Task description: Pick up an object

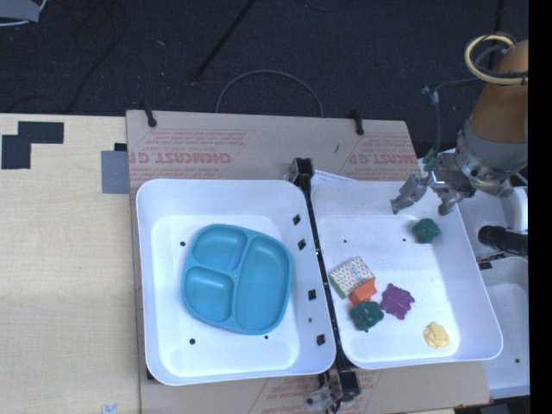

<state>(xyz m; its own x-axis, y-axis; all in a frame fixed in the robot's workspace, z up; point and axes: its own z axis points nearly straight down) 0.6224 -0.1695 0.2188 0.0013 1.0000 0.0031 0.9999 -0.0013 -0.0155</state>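
Gripper (429, 197) spread, bare, above right bin (483, 317), teal lump (425, 229) just beneath.

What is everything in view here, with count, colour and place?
Bins: 2, white, side by side on the bench; left bin, right bin.
Divided plate: 1, blue, left bin.
Round object: 1, teal, right bin, far side.
Patterned block: 1, whitish, right bin.
Orange piece: 1, beside the block.
Green object: 1, near side.
Purple object: 1, right bin.
Yellow object: 1, near right corner.
Gripper: 1, grey, fingers apart, above the right bin's far edge.
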